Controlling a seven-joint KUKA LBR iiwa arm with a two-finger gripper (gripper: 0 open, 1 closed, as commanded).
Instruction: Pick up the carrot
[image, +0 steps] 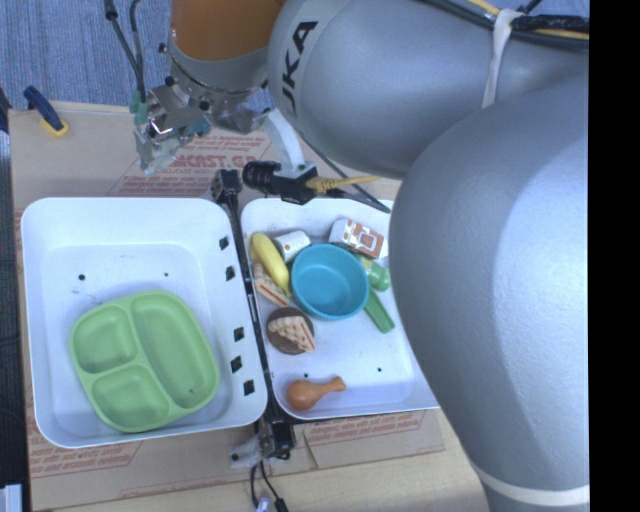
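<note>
My gripper (158, 148) hangs over the cardboard behind the far edge of the left bin (40, 300), away from the toys. Nothing shows beneath it. The right bin (400, 385) holds the toy food. I cannot pick out a carrot for certain. A green piece (380, 312) pokes out from under the right side of the blue bowl (328, 282), and a small striped orange piece (270, 292) lies at the bowl's left. The arm's large grey body hides the right bin's right side.
A green divided plate (145, 360) lies in the left bin. In the right bin are a yellow banana (268, 258), a brown round pastry (290, 331), a drumstick (314, 392), a small white cup (293, 243) and a red-and-white box (358, 237). Black clips (232, 262) line the divide between the bins.
</note>
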